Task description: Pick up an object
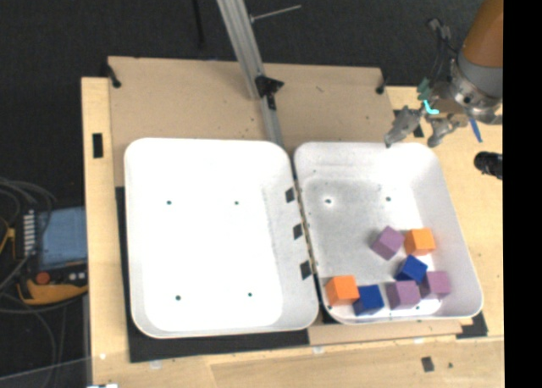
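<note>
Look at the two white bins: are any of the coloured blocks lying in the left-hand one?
No: the blocks, such as the orange block and purple block, all lie in the right bin.

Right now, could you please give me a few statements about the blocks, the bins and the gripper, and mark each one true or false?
1. All the blocks lie in the right bin. True.
2. The gripper holds a purple block. False: nothing shows between its fingers; it hovers over the right bin's far rim, apart from the blocks.
3. There are two orange blocks. True: one near the bin's near left corner, one further right.
4. The blocks cluster at the far end of the bin. False: they sit at the near end.
5. A blue block lies beside the left orange block. True.
</note>
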You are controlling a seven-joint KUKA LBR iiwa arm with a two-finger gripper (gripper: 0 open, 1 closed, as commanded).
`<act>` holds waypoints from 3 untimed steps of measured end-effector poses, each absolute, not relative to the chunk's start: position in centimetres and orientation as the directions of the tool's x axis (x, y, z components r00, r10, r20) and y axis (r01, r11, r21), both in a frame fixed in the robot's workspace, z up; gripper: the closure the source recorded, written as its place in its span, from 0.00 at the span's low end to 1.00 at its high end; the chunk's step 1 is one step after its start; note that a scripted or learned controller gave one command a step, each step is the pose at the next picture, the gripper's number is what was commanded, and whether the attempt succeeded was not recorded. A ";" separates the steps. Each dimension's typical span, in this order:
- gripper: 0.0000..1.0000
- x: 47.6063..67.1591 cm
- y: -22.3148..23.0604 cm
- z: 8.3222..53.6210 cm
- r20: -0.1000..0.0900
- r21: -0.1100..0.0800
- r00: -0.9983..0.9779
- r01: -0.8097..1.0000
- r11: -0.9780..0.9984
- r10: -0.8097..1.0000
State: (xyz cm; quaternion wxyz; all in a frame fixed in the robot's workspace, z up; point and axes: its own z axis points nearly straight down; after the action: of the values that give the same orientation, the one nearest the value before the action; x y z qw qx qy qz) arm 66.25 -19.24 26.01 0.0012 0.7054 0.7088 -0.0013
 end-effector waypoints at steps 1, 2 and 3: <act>0.00 65.8 -19.4 19.8 -0.002 -0.004 -0.001 1.000 0.001 1.000; 0.00 66.5 -18.8 14.9 -0.001 -0.003 -0.004 1.000 0.004 1.000; 0.00 66.5 -18.9 10.0 -0.002 -0.001 -0.005 1.000 0.005 1.000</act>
State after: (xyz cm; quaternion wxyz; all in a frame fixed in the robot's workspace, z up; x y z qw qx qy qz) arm 66.50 -18.88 9.96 0.0003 0.7054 0.7088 -0.0011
